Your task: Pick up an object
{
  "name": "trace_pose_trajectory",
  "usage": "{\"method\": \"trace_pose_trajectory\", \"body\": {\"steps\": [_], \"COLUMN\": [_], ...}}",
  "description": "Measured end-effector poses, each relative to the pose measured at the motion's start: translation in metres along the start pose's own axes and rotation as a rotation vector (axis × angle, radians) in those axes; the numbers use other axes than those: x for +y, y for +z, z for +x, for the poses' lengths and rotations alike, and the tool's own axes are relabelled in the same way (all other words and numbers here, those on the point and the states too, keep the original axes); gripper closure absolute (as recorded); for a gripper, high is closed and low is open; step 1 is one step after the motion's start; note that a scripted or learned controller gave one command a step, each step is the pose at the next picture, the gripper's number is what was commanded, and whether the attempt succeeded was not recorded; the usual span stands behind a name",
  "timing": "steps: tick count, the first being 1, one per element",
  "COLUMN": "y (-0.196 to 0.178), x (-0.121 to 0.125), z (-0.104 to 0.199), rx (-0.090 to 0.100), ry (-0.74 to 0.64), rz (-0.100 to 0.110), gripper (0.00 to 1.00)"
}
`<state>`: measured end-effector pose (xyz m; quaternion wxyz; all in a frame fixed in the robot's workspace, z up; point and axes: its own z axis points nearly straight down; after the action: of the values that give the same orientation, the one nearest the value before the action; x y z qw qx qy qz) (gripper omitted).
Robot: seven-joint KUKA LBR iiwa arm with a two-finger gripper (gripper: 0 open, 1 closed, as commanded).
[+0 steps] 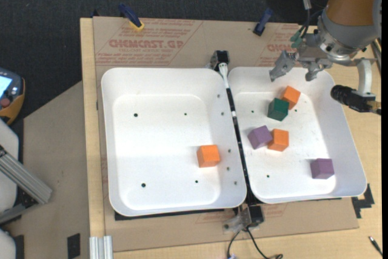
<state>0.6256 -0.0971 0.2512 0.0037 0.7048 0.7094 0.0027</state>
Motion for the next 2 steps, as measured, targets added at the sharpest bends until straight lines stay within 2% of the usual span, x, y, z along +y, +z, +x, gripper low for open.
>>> {"method": "trace_pose_trajectory", "body": {"steps": [1, 2], "y": [0.141, 0.168], "x": [0.017, 0.040], "z": [-0.069, -0.091], "rx": [0.002, -0.001], "ry": [0.012, 0.007], "rz": [0.020, 0.006], "gripper": [0.00, 0.00]}}
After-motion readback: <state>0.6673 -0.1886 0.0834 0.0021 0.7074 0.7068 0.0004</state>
